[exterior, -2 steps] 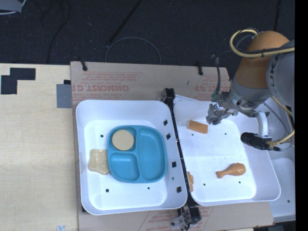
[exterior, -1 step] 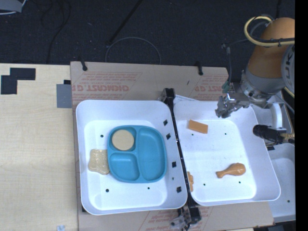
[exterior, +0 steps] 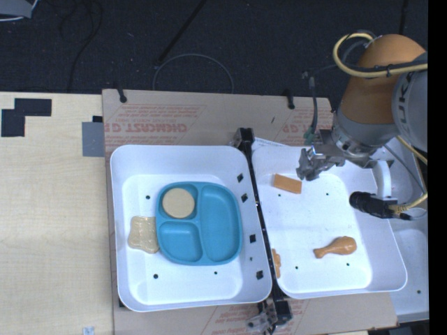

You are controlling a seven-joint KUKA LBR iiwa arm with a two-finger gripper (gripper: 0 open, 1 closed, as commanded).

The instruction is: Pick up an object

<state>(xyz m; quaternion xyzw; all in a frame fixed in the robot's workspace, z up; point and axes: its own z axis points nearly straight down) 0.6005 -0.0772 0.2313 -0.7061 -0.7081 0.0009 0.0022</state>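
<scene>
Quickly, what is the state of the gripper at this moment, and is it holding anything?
Gripper: above the right bin, near the orange block; open or shut cannot be told, and nothing is seen held.

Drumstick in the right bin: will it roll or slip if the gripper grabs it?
The drumstick looks like smooth moulded plastic, so probably light, stiff and slippery. Its rounded bulb may roll or pivot if pinched off-centre; the narrow end seems easier to grip.

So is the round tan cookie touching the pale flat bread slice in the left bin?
Apart: the camera view shows cookie inside the blue tray, bread slice outside its rim.
</scene>
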